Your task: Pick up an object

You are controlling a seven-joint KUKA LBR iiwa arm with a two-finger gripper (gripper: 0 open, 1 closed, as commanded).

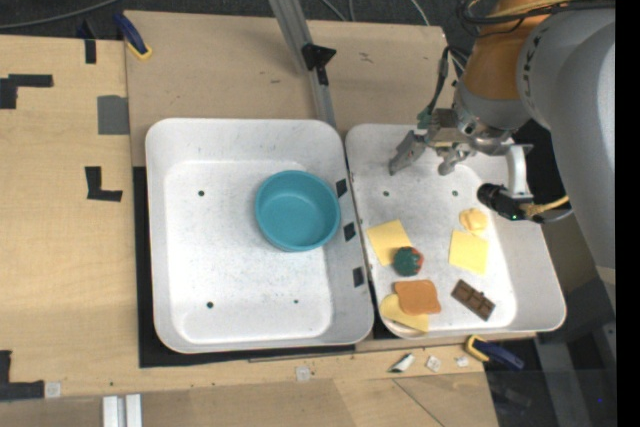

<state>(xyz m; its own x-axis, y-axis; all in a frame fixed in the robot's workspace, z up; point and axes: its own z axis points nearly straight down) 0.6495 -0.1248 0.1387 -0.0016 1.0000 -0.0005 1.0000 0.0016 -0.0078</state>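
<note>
The claw (428, 158) hangs spread open over the right bin's (535, 320) bare far end, gripping nothing. Food toys sit near the front: yellow slices (389, 239), green ball (407, 261), toast (417, 296), chocolate (472, 299). Left bin (190, 315) has a blue bowl (296, 209). No readable labels.

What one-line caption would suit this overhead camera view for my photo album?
Robot arm's open tool hovers over the right bin of toy food; a blue bowl sits in the left bin.
</note>
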